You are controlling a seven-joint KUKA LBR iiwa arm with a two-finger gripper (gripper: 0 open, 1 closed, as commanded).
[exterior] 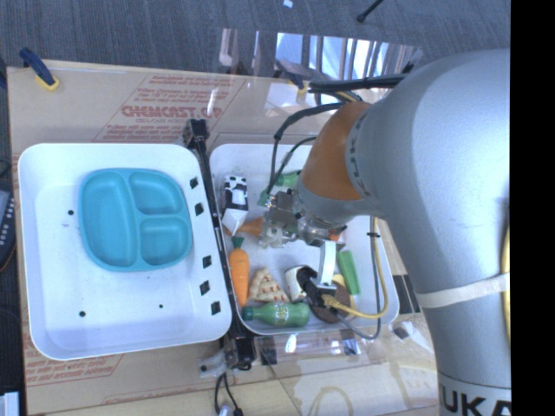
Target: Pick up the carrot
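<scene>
Left bin [43, 232] just has a blue divided plate [136, 218] in it. Right bin [388, 306] is crammed with toy food, and the carrot [238, 271] lies lengthwise by its left wall: orange, green top pointing away, next to a pizza slice [265, 287]. The gripper [279, 224] sits just beside it; can't tell what its jaws are doing.

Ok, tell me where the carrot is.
The carrot lies in the right bin, near its left wall, just left of the pizza slice.
</scene>
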